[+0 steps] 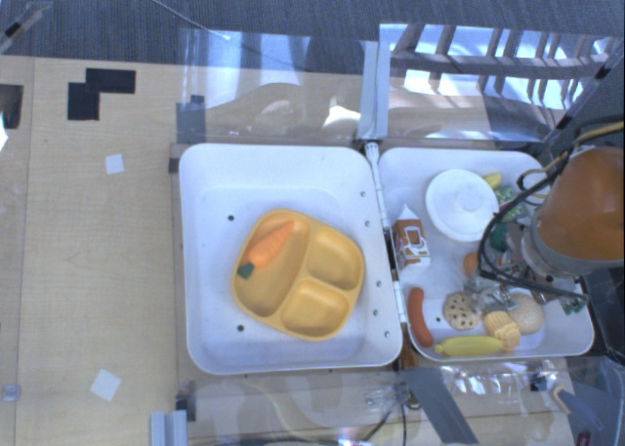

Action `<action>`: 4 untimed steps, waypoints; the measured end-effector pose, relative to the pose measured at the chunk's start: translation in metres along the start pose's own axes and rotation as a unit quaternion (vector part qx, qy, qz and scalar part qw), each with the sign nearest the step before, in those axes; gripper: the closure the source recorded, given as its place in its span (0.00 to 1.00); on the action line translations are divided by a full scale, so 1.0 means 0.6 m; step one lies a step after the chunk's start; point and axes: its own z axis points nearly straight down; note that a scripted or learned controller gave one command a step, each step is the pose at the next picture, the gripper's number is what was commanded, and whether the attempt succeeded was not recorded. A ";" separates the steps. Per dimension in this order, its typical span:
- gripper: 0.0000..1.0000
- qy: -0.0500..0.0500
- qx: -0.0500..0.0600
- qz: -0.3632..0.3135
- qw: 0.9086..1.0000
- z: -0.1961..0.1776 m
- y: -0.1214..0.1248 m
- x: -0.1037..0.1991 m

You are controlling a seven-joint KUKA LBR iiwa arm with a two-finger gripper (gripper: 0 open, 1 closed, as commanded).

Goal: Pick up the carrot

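Landmark: the yellow tray [327, 312], three compartments, sitting in the left bin [210, 239] on the counter [88, 268].

Carrot [270, 244] lies in the tray's long compartment, the one farthest from the right bin [576, 342]. It lies at a slant, green end lower and nearer the tray's outer edge. Nothing touches it.

Arm [584, 205] is well to the right of the tray, over the right bin, orange band uppermost. End effector [498, 273] sits low among the clutter under the wrist; cables and housing mask it, so open or closed cannot be told. No sign of anything held.

Right of the tray, across the divider between bins: small carton [410, 242] just beside the divider, a red sausage [418, 312] below it. Farther from the tray: a white lid [462, 203], a round lotus slice [457, 310], a corn cob [502, 327], a banana [469, 345] along the bin's near edge.
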 end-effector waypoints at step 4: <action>1.00 0.011 -0.003 0.135 0.991 -0.084 0.041 -0.049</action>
